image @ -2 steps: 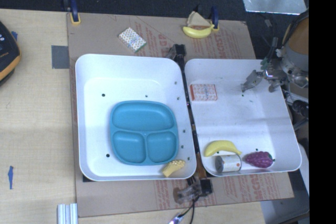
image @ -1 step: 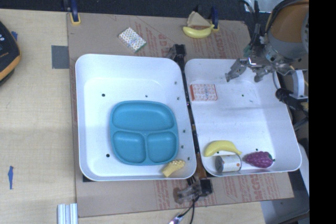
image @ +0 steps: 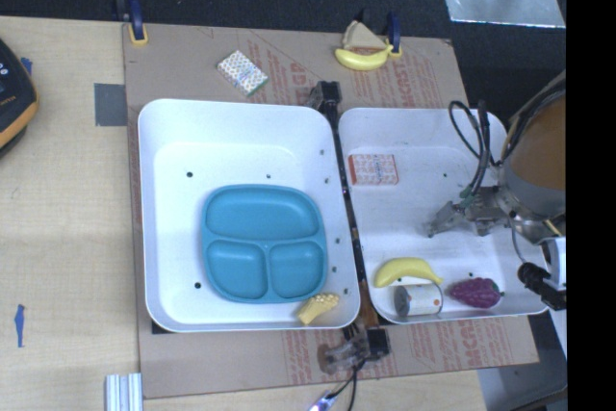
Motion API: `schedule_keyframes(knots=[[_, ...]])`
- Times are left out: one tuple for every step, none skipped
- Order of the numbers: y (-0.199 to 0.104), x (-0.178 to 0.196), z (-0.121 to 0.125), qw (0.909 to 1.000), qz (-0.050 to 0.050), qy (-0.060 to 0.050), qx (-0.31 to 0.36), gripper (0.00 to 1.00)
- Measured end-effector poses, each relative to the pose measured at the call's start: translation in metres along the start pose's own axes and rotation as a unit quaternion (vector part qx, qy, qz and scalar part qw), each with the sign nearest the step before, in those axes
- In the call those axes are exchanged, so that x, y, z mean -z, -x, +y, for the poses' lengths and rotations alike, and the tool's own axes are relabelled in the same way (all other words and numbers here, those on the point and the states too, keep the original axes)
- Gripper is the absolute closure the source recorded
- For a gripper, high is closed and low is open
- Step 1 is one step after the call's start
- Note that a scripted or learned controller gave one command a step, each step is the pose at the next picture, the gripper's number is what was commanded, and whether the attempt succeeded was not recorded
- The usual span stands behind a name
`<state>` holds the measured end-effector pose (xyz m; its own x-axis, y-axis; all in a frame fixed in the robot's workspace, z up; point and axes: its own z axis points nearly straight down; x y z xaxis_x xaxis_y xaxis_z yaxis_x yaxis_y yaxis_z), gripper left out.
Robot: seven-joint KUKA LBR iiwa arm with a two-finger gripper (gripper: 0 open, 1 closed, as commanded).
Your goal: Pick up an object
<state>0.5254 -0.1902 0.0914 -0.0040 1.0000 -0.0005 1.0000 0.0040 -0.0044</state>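
Observation:
In the right bin [image: 423,135] lie a yellow banana [image: 404,270], a small grey and white can [image: 418,299] on its side and a purple bunch of grapes [image: 474,293], all near the front wall. A red and white flat packet [image: 372,169] lies at the bin's back left. My gripper [image: 449,220] hangs low over the bin's right middle, fingers pointing left. Nothing shows between the fingers. The banana lies a short way in front and to the left of the fingertips.
The left bin [image: 164,140] holds a blue divided plate [image: 263,241] and a small yellow piece [image: 318,307] at its front right corner. Behind the bins lie a patterned packet [image: 242,71] and a yellow toy [image: 363,50]. Cables [image: 472,135] loop above the wrist.

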Motion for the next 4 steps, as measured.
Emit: schedule_keyframes(knots=[[-0.039, 0.135, 0.080, 1.0000, 0.000, 0.002, 0.000, 0.00], [-0.060, 0.049, 0.130, 1.0000, 0.000, 0.000, 0.000, 0.00], [-0.059, 0.061, 0.131, 1.0000, -0.001, 0.001, 0.002, 1.00], [-0.133, 0.101, 0.059, 1.0000, 0.000, 0.000, 0.001, 1.00]])
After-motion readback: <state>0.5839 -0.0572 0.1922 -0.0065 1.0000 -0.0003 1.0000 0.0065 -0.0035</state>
